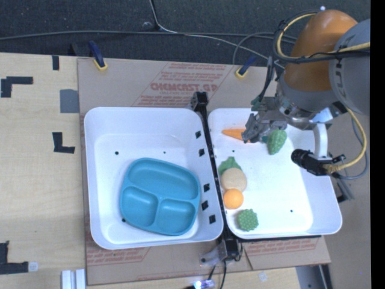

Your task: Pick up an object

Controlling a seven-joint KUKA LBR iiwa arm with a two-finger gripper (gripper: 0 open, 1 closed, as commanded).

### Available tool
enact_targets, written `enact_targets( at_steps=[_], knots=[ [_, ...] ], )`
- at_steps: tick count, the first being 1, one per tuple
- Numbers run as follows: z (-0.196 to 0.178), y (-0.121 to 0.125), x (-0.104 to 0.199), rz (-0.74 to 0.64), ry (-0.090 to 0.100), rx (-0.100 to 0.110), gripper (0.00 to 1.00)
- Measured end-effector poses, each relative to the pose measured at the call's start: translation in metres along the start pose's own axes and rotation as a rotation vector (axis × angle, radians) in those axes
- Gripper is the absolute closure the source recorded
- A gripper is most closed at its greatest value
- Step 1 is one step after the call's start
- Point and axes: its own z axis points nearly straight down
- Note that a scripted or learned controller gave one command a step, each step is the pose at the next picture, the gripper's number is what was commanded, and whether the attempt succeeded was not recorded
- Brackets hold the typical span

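From the fixed overhead camera: the tool (255, 131) hangs over the right bin's (301, 221) far-left corner; its grip cannot be told. The carrot (232, 133) lies just to its left, long axis left-right, the green broccoli piece (277, 142) just to its right.

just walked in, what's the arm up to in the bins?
The arm's gripper is low in the right bin, at the carrot, next to a green broccoli piece. I can't see anything held yet. An orange ball and more greens lie nearer the front. The blue tray sits in the left bin.
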Motion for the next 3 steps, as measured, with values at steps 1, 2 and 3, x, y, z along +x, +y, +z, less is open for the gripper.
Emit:
enact_targets(
  at_steps=[1,2,3],
  knots=[
    [0.011,-0.009,0.055,-0.002,0.0,-0.001,1.0],
    [0.017,-0.04,0.108,-0.002,0.0,0.0,1.0],
    [0.016,-0.062,0.161,-0.002,0.0,0.0,1.0]
  ],
)
